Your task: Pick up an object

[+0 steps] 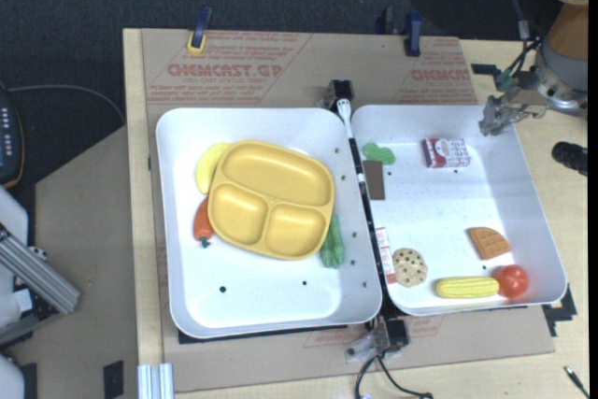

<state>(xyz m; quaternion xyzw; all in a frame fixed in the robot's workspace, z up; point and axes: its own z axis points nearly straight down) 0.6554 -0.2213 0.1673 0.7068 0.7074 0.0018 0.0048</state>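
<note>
Objects for picking lie spread over two shallow white bins that sit side by side on a cardboard-covered desk (280, 61).

Nearest the viewer, in the right white bin (533, 201), a yellow plastic corn cob (466, 287) lies at about five o'clock, with a round red tomato (512, 280) touching its right end. Just left of them sits a round speckled cookie (408, 266). A little farther back is an orange-brown wedge like a slice of bread (488, 242).

In the left white bin (182, 229), a large yellow plastic plate with three compartments (271, 198) fills the centre. A green leafy piece (332, 243) pokes out from under it at four o'clock, a red-orange pepper (203, 222) at nine o'clock and a yellow banana-like piece (210, 165) at ten o'clock.

Farther back in the right bin, a small brown rectangular block (376, 180) lies near the shared wall, with a small green piece (378, 153) touching its far end. A small red and white packet (445, 152) sits at twelve o'clock.

Farthest away, at two o'clock, the grey arm's gripper (502, 114) hangs over the right bin's far right rim, well apart from every object. Whether the jaws are apart or together cannot be told. A blue clamp (412, 32) and a yellow and blue clamp (199, 33) grip the desk's far edge.
</note>
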